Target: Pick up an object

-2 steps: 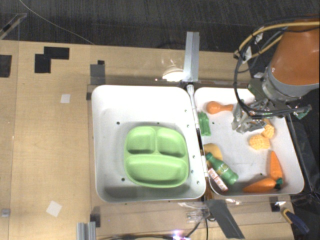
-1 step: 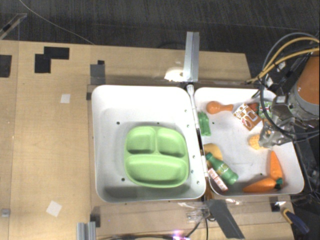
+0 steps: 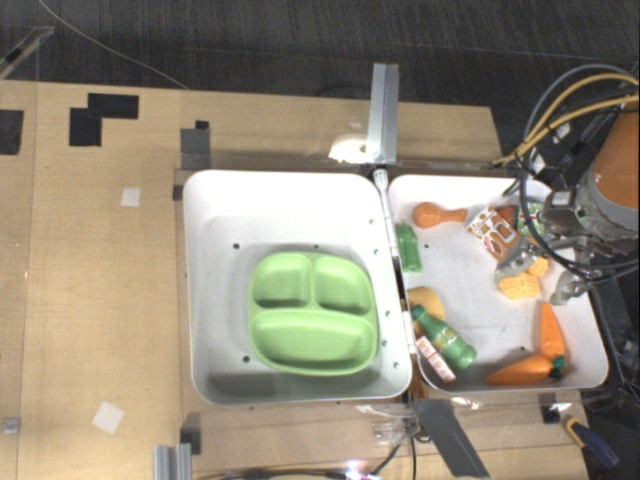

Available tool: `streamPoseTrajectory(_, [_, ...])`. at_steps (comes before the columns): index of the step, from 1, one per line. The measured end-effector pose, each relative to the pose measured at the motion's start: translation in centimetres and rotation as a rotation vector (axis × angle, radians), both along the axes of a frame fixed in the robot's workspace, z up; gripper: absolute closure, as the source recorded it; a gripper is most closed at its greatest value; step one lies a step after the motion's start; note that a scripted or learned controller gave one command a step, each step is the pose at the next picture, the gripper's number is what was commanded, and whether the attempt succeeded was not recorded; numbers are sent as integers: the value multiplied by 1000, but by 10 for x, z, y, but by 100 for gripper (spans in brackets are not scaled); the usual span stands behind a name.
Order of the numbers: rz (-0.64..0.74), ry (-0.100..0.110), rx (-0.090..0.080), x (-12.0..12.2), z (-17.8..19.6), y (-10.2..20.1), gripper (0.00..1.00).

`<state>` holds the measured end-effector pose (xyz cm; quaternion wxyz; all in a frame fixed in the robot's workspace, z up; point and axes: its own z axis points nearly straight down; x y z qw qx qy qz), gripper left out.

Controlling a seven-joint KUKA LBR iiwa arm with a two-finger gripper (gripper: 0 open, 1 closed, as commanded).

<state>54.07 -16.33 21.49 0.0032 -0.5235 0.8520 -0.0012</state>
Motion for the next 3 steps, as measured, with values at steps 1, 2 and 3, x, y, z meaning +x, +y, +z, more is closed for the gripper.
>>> streamPoseTrajectory(1, [85,-6,-1,-11,-118,-37,0])
streamPoseTrajectory(2, [160,-12,-4,-42,-123,-17,0])
streamPoseTrajectory(3, [196,-1,12,-31,-124,-29,0])
